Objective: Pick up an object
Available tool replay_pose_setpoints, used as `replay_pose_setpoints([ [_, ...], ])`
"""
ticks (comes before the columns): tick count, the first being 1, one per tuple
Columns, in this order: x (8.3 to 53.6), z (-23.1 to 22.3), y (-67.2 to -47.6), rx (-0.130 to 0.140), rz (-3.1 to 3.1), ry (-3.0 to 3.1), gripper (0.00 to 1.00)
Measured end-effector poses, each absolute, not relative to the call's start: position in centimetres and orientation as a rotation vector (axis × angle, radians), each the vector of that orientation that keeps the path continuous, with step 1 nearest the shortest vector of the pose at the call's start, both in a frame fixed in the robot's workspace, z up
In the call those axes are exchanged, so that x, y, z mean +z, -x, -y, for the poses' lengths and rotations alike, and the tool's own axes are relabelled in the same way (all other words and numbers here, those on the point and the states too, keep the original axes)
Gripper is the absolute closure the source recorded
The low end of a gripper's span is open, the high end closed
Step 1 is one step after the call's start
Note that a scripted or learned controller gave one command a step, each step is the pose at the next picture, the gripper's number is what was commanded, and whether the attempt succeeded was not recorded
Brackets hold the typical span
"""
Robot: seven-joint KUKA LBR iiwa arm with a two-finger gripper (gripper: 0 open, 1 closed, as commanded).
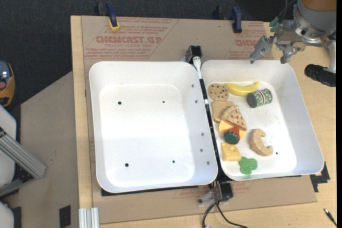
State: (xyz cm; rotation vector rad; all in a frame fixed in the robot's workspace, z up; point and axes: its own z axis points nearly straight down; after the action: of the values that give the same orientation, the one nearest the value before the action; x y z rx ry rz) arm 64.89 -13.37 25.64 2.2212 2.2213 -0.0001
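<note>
The hand [271, 49], fingers spread and holding nothing, hovers over the right bin's [304, 115] far rim, so the pick is unstarted; next it must descend onto the nearby banana [241, 87].

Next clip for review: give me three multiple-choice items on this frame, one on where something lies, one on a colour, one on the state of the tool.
1. Where do the toy foods lie?
A. in the left bin
B. in the right bin
C. on the cardboard

2. What colour is the banana?
A. yellow
B. red
C. blue

3. How is the tool placed?
A. pressed onto the cookie
B. low inside the left bin
C. above the right bin's far edge, with nothing between its fingers

Answers: 1 B, the pieces all sit in the right bin, most along its left side. 2 A, the banana is yellow and lies beside the cookie. 3 C, the tool hangs open over the far rim, apart from every piece.
</note>
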Motion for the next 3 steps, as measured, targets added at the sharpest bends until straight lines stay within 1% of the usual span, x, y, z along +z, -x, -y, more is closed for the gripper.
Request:
replay_pose_setpoints([
  [1,12.5,18.3,-63.8,-0.005,-2.220,-2.227,0.00],
  [2,8.5,14.7,-57.9,-0.004,-2.220,-2.225,0.00],
  [3,8.5,16.7,-65.2,0.003,-2.220,-2.214,0.00],
])
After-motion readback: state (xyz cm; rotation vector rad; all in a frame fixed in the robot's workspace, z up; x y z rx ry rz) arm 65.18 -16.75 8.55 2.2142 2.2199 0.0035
